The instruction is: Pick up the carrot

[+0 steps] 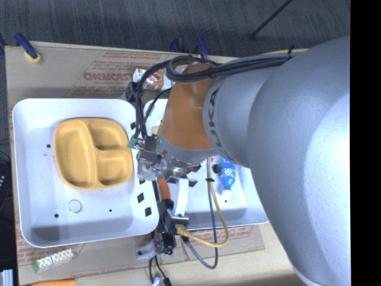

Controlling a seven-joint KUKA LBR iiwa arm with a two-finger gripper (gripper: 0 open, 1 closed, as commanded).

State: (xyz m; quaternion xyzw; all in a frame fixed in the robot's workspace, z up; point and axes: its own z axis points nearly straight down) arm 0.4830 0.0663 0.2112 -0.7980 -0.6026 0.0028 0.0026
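The carrot (pixel 162 189) lies in the right bin (pixel 253 216) hard against its left wall, directly under the claw (pixel 162 180), and whether the claw is open or closed I cannot tell, so a descent may jam against that wall or nudge the carrot aside

I see a sectioned tray (pixel 92 152) lying in the left bin (pixel 36 177). A carrot (pixel 162 189) sits beneath the tool (pixel 159 173), in the right bin (pixel 238 210) by its left wall. Right of it lies a tube (pixel 227 178).

Arm (pixel 250 130) crowds right bin (pixel 238 210) — left bin's (pixel 30 159) near floor free, yellow tray (pixel 92 154) fills middle
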